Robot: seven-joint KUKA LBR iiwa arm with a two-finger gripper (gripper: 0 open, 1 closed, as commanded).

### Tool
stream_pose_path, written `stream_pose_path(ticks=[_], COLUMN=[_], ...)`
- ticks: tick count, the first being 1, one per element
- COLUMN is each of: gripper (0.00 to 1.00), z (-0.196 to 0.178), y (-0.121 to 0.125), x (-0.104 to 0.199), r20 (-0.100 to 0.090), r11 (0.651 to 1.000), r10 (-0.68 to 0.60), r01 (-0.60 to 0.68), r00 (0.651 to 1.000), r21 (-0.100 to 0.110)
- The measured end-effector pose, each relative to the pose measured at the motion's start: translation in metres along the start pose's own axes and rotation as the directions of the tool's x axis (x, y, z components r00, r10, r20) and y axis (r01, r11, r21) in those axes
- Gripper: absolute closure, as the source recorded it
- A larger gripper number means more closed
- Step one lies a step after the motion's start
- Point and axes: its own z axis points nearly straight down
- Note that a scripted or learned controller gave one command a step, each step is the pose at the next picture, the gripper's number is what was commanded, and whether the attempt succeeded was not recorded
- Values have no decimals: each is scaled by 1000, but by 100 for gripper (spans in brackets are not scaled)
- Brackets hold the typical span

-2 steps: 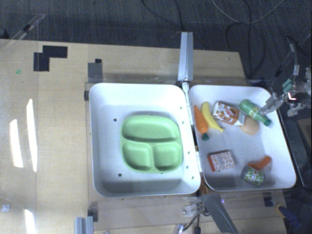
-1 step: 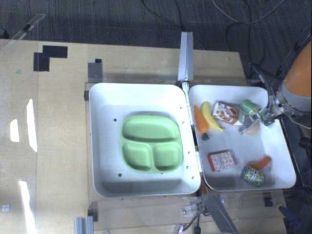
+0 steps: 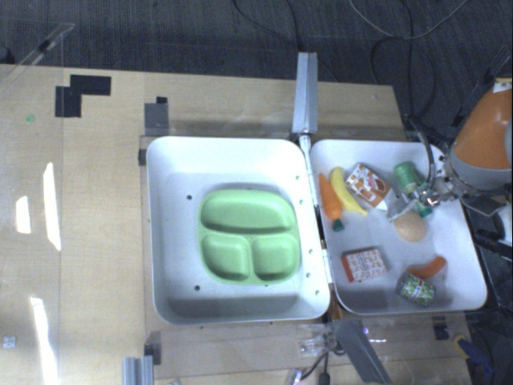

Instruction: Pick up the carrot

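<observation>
Lying against the left wall of the right-hand shallow white bin (image 3: 473, 295), the orange tapered carrot (image 3: 329, 198) runs roughly top to bottom, green tip toward the camera, a yellow banana (image 3: 348, 192) just beside it. To the right, past a printed snack packet (image 3: 368, 184), the grey arm's gripper (image 3: 418, 201) hovers; its opening cannot be told. The carrot lies well to the gripper's left.

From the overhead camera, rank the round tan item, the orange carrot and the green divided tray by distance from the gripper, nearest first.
1. Round tan item, in the right bin just below the gripper.
2. Orange carrot, along the right bin's left wall.
3. Green divided tray, in the middle of the left bin.
</observation>
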Motion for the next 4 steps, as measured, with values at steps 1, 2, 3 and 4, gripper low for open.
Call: stream_pose_path(ticks=[1, 2, 3, 4], gripper=[0, 0, 100, 100], z=[-120, 8, -4, -93], y=[25, -24, -21, -75], x=[-1, 8, 8, 30], r20=[6, 7, 14, 8], r11=[986, 966, 966, 648], r10=[-168, -257, -257, -762], r01=[168, 257, 257, 762], r00=[986, 966, 966, 648], r21=[-4, -4, -11, 1])
